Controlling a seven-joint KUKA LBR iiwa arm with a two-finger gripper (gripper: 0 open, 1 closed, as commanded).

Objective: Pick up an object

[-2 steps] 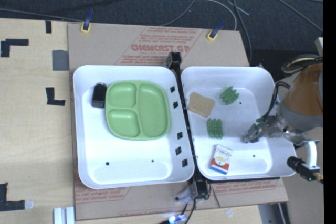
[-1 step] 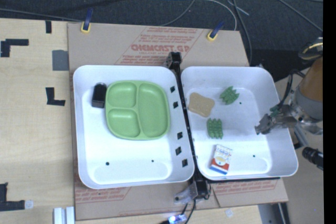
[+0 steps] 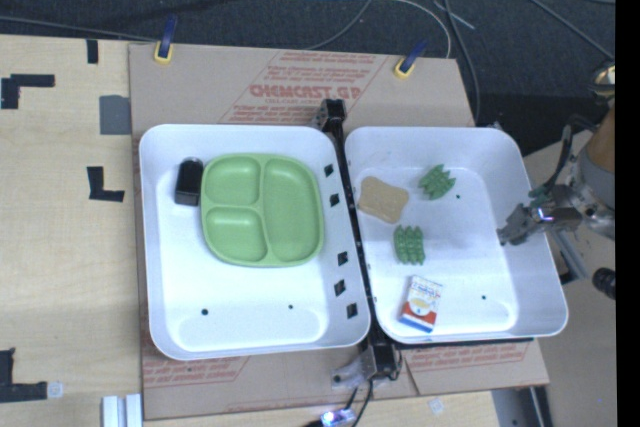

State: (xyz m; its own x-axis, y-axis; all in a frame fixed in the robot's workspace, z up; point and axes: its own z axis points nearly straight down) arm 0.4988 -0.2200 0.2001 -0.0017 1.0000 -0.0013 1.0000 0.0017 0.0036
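Approach step, nothing lifted yet.
Left bin (image 3: 160, 215): green plate (image 3: 263, 210), black block (image 3: 188, 181). Right bin (image 3: 500, 155): tan sponge (image 3: 383, 199), green pieces (image 3: 408, 243), carton (image 3: 422, 303). My pincer (image 3: 520, 223) at three o'clock; whether clenched or released, I can't tell. Next I swing in over one target.

2 white bins sit side by side on the worktop (image 3: 60, 245). The left bin (image 3: 240, 325) holds a green 3-compartment plate (image 3: 263, 210) with a small black block (image 3: 188, 181) touching its left edge. The right bin (image 3: 490, 165) holds a tan sponge-like piece (image 3: 383, 200), 2 green studded blocks (image 3: 436, 181) (image 3: 408, 243) and a small red, white and blue carton (image 3: 422, 303). The gripper (image 3: 520, 225) hangs at that bin's right rim.
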